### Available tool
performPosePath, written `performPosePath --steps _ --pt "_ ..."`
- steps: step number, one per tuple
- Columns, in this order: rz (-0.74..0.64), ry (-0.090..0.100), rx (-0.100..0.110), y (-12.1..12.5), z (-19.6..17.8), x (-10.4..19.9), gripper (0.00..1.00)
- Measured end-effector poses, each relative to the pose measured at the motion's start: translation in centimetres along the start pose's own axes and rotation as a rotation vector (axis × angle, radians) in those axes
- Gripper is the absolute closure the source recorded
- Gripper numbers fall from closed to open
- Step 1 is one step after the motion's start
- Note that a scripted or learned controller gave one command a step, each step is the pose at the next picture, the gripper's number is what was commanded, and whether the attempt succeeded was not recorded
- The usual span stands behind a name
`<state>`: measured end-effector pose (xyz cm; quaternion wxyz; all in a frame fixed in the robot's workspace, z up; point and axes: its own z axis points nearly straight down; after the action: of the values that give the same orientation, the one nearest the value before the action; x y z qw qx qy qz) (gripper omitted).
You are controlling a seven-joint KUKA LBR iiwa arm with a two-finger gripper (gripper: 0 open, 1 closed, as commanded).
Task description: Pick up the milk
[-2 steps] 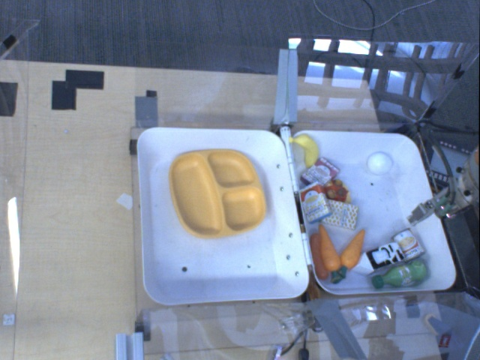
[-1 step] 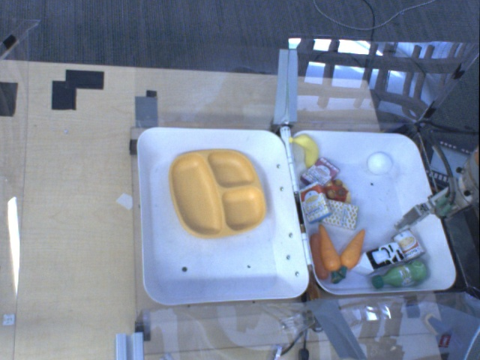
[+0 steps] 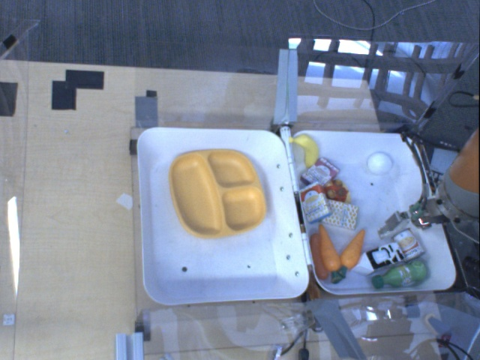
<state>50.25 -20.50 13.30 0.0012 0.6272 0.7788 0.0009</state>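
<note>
Claw (image 3: 409,220) hangs just above the milk (image 3: 389,254) near the right bin's (image 3: 390,193) front right corner; can't tell its state.

Robotics lab. Signs: pale wooden bench (image 3: 67,223) with black marker patches (image 3: 76,88), two white bins (image 3: 225,283) clamped in metal brackets (image 3: 286,88), loose cable (image 3: 352,10) on grey carpet (image 3: 150,13), clear plastic guard panels.

Both bins (image 3: 225,283) are white. The divided tray (image 3: 217,192) is yellow-orange. Two carrots (image 3: 335,251) are orange with green ends. The bottle (image 3: 401,275) is green. The milk carton (image 3: 388,254) is black and white. The tabletop (image 3: 67,201) is pale wood colour.
</note>
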Motion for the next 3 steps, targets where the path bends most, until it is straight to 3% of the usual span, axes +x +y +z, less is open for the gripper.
performPosePath --steps 1,2,3 --pt "-0.082 -0.001 -0.001 -1.3 -0.9 0.2 0.00" --pt "-0.549 -0.013 -0.015 -0.7 2.3 0.7 0.00" --pt "-0.498 -0.009 -0.012 -0.9 4.2 0.4 0.00"
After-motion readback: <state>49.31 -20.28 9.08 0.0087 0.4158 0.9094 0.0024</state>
